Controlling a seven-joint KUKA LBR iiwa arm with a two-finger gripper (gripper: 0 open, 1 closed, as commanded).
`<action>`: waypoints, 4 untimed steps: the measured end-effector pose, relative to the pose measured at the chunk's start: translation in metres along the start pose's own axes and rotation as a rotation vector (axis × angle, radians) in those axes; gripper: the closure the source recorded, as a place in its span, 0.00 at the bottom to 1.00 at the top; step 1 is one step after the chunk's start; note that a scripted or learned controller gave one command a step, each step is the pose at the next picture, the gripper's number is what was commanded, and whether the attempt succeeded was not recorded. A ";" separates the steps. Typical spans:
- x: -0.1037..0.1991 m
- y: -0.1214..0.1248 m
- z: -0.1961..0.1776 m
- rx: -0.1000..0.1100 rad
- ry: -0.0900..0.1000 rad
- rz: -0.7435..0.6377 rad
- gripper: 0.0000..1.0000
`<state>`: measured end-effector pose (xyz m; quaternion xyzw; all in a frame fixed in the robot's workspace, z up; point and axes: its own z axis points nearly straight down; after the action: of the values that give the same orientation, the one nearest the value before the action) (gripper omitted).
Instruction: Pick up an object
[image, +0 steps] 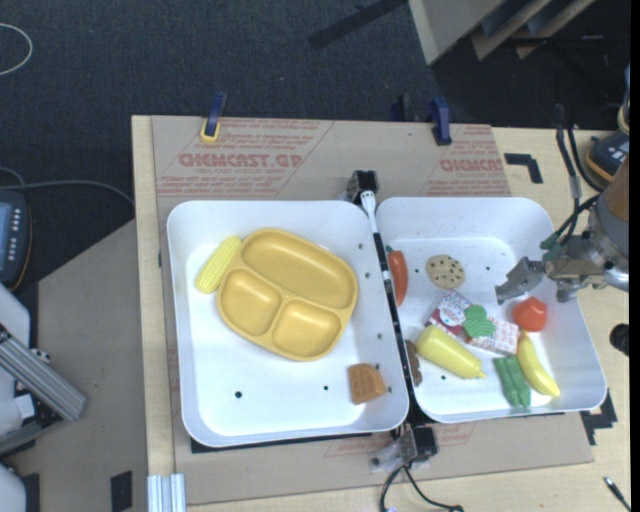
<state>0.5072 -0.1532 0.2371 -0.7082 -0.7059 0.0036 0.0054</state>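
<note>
Two white bins sat side by side on the tabletop (160, 300). We saw the left bin (190, 330) holding a corn cob (218, 264), a yellow tray (285, 293) and a cracker (366, 382). The right bin (480, 220) was crowded: a cookie (444, 269), a pepper (449, 353), beans (513, 382), a banana (537, 366) and a tomato (531, 314). Our tool (542, 283) hovered just above the tomato, fingers spread and pinching nothing. We judged the round tomato might roll aside, or the fingers might snag the neighbouring banana, since the toys lay so close together.
</note>
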 end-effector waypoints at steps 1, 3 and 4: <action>0.000 0.003 -0.007 -0.014 -0.003 -0.003 0.00; 0.006 -0.006 0.102 -0.007 0.000 -0.004 0.00; 0.006 -0.003 0.148 -0.016 -0.002 -0.003 0.00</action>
<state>0.5028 -0.1472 0.0889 -0.7073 -0.7069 -0.0016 -0.0008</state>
